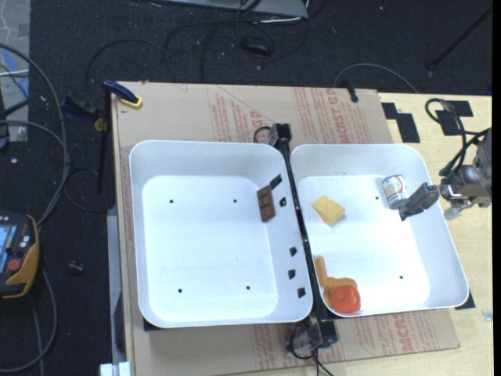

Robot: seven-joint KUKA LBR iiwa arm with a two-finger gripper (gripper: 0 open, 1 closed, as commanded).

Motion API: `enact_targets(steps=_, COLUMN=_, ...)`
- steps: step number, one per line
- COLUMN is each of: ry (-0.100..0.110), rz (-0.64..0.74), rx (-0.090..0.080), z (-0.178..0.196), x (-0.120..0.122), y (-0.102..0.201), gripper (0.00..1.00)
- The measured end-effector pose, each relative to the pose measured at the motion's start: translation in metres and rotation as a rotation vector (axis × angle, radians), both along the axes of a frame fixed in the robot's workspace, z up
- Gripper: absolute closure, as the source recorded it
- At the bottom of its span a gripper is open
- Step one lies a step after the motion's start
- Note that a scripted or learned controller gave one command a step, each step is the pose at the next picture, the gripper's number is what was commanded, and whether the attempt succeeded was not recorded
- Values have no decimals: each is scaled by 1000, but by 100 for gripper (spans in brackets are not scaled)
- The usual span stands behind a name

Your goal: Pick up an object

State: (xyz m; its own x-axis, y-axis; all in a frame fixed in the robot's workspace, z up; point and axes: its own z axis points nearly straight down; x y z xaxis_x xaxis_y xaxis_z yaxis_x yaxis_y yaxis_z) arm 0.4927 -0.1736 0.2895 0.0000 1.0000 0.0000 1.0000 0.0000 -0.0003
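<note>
The right bin (438, 241) holds a yellow block (329, 210) near its left wall, a small white and red can (393, 186) toward its far right, and an orange and red toy (340, 290) at its near left corner. A brown bar (266, 204) lies in the left bin (156, 241) by its right wall. My gripper (417, 200) reaches in over the right bin's right side, just below and right of the can, with nothing seen between its fingers.
A black divider strip (296, 218) with clips runs between the two bins. Cables and a blue and yellow clamp (124, 94) lie beyond the cardboard bench top. The arm's wrist (470, 180) hangs over the right bin's right rim.
</note>
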Motion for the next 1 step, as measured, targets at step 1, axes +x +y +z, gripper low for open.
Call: enact_targets(steps=1, ry=0, rz=-1, rx=-1, z=7, x=50, y=-37, gripper=0)
